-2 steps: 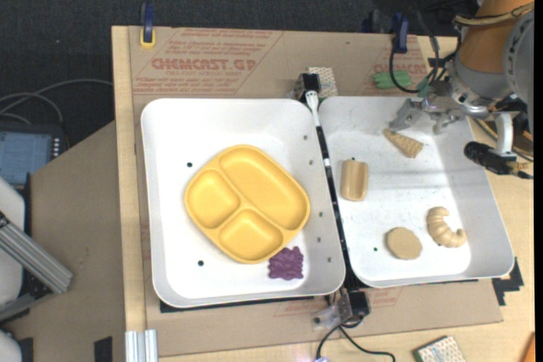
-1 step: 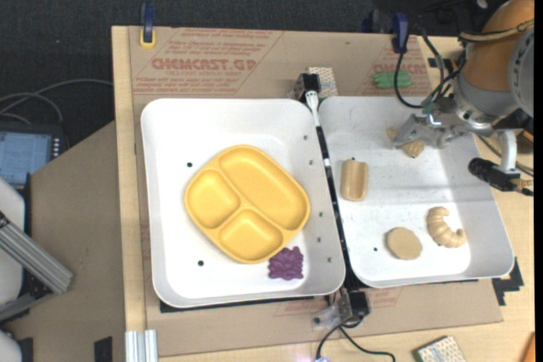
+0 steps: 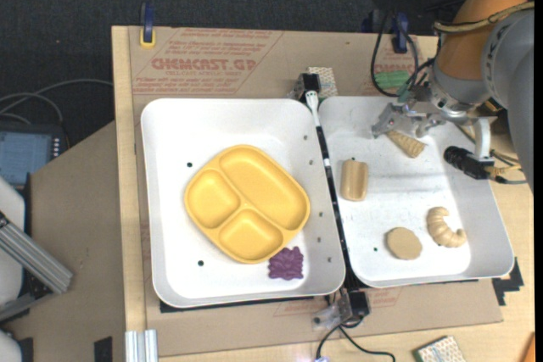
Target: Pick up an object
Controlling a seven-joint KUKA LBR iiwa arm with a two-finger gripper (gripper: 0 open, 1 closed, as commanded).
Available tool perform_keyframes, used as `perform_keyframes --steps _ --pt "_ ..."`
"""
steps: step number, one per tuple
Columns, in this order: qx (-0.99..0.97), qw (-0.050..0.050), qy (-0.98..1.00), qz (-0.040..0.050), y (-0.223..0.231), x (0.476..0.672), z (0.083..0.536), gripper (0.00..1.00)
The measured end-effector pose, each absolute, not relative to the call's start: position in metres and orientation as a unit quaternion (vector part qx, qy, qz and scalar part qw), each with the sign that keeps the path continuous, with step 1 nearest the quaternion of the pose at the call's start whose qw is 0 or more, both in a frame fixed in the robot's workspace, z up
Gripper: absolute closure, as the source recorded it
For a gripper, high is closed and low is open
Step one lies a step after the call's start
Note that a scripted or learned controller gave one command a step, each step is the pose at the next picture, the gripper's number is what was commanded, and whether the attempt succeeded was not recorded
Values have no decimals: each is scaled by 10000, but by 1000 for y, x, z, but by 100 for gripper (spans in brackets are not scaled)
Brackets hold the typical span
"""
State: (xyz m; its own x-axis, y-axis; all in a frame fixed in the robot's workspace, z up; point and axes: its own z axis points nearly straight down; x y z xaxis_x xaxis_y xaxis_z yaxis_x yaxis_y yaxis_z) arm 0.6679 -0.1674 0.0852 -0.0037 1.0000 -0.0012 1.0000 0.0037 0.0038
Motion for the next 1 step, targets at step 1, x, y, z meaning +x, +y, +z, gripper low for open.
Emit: perform_keyframes --steps 1 --pt "7076 60 7066 25 -195 668 197 0"
